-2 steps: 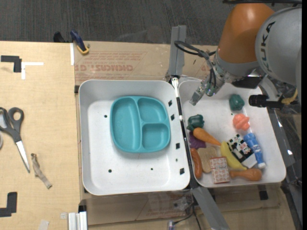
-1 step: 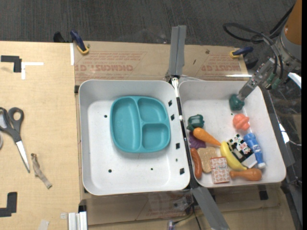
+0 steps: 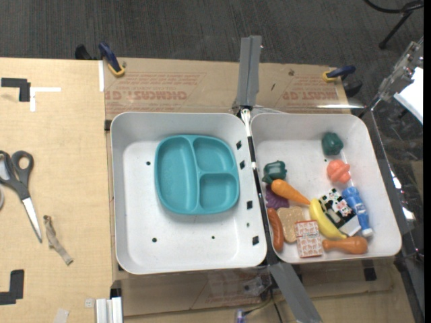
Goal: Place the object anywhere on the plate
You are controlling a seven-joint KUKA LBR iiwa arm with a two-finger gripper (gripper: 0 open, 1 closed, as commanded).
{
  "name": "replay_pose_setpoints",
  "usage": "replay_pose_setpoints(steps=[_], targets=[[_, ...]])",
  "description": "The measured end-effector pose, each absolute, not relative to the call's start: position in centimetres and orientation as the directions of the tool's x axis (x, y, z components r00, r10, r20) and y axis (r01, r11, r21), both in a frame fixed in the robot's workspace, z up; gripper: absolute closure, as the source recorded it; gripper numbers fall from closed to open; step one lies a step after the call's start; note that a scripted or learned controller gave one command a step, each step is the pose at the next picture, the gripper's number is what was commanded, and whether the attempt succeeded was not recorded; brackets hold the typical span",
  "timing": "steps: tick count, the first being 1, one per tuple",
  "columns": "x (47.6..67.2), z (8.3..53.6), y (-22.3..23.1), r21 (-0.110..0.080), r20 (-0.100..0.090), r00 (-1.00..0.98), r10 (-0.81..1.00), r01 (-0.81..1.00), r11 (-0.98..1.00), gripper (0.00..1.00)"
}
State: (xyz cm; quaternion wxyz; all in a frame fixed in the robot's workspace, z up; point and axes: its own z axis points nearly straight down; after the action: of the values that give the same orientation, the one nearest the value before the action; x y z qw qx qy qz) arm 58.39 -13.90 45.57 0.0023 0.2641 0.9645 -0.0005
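At the near edge, a strip of grey tape [image 3: 296, 301] is laid over the cardboard sheet [image 3: 175, 86] on which both bins are set, the whole being carried by a pale wooden counter [image 3: 60, 147]. On the counter, well apart from the bins, a pair of scissors [image 3: 20, 187] is seen with a small scrap [image 3: 57, 241] near it. In the left bin [image 3: 116, 200] a teal three-part plate [image 3: 197, 173] is placed alone, with bare bin floor all around it. The toys for the task are heaped in the right bin [image 3: 377, 147], none touching the plate. A drumstick [image 3: 347, 245], a red-and-white box [image 3: 308, 238], a bread slice [image 3: 291, 222] and a sausage [image 3: 275, 229] are found nearest. A banana [image 3: 324, 221], a black-and-white toy [image 3: 335, 206], a blue bottle [image 3: 357, 207] and a carrot [image 3: 291, 192] are crowded just behind them. Farther back, an orange-pink piece [image 3: 339, 171] and a dark green piece [image 3: 331, 142] are set apart from the heap. The bins' adjoining walls are interposed between heap and plate. Beyond, the cardboard is held by two clamps [image 3: 111, 59] and a dark floor [image 3: 168, 12] is seen. The state of the hand cannot be told.
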Motion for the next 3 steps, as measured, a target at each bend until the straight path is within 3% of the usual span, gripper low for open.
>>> replay_pose_setpoints(steps=[1, 3], targets=[[64.3, 49.1, -19.0, 0.0, -0.003, -0.875, 0.485, 0.485, 0.875, 1.0], [64.7, 50.9, -18.8, 0.0, -0.01, -0.877, 0.48, 0.48, 0.877, 1.0]])
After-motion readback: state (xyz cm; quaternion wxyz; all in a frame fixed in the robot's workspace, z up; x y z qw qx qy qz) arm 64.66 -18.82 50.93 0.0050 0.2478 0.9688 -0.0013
